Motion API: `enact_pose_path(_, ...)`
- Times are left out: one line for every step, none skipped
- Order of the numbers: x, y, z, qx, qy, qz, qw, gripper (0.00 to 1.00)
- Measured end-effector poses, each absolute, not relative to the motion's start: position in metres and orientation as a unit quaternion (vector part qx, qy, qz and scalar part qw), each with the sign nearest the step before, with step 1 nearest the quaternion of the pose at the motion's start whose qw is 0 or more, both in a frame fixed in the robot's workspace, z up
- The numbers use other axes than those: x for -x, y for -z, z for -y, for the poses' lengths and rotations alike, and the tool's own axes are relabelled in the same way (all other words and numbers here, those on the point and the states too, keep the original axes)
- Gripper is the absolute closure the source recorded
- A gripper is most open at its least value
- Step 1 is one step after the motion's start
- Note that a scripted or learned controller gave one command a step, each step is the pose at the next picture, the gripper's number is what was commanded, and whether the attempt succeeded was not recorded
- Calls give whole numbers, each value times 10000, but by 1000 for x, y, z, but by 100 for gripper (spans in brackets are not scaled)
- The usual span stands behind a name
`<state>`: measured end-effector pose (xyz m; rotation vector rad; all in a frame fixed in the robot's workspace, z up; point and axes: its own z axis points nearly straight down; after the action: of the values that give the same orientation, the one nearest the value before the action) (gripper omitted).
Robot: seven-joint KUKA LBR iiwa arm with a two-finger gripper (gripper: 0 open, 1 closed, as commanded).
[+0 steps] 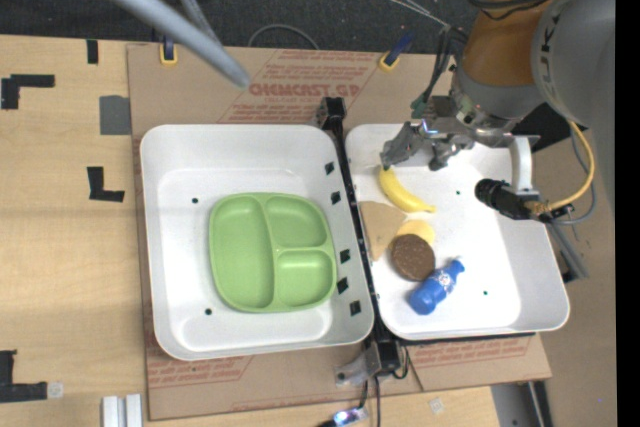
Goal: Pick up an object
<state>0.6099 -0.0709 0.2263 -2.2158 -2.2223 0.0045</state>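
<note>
The gripper is seen above the right bin's far corner, near the banana's upper end. Whether it has closed cannot be told. Nothing has been lifted: banana, brown cookie and blue bottle lie in the bin.

arm: reaches in from right, orange band up | claw: low, pointing left
</note>
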Motion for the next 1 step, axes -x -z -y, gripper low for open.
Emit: enact_pose_path(-579,-231,27,7054,-9,7088,18,100)
